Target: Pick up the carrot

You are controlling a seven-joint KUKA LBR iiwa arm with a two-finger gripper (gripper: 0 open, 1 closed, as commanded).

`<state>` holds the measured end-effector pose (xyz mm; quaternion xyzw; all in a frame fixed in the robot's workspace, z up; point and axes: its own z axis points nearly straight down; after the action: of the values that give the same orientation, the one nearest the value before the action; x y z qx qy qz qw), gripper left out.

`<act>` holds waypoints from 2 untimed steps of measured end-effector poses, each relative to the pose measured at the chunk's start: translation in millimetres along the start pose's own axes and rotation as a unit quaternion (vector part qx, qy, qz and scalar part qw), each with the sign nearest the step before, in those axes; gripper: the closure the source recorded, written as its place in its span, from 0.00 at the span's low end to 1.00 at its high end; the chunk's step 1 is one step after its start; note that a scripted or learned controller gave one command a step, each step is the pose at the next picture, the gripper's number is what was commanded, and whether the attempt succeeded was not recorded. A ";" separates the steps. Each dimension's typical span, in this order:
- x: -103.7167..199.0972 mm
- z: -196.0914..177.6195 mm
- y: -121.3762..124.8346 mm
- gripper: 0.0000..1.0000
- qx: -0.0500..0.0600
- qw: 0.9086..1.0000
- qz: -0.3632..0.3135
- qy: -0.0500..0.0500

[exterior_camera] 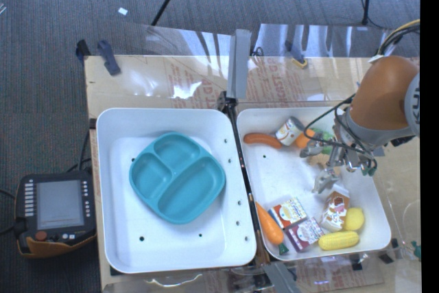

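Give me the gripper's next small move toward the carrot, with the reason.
Probably shift the gripper toward the bin's lower left corner, since the orange green-tipped carrot lies there against the right white bin's left wall, beside the small red food packets, apart from the gripper.

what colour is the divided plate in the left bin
Teal blue all over, with no pattern; the divided plate shows plainly in the camera view.
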<state>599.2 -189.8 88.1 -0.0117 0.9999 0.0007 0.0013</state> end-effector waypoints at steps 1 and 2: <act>-46.8 -0.6 17.2 0.00 0.000 0.996 0.091 -0.001; -48.7 -11.9 18.6 1.00 0.000 0.996 0.089 -0.003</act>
<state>647.5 -170.0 100.1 0.0772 0.9970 0.0008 0.0043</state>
